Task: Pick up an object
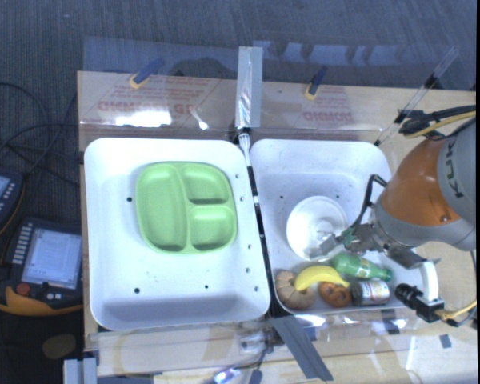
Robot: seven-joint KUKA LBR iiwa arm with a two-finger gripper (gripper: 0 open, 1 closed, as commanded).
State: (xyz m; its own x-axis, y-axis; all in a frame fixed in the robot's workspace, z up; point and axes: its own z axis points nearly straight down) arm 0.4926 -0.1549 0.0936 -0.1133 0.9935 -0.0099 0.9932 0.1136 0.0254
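While the end effector (342, 239) hangs over the right bin (304, 162), its grip unreadable, a green bottle (360, 267) lies just below it, long axis left-right beside a banana (318, 277). Farther back sits a white bowl (314, 218). The left bin (112, 294) holds a green divided plate (186, 206).

part of the maker's name, the letters "ku", stands in black on the grey arm (464, 178) at the right edge. red print on the clear sheets (148, 102) behind the bins is mirrored and unreadable.
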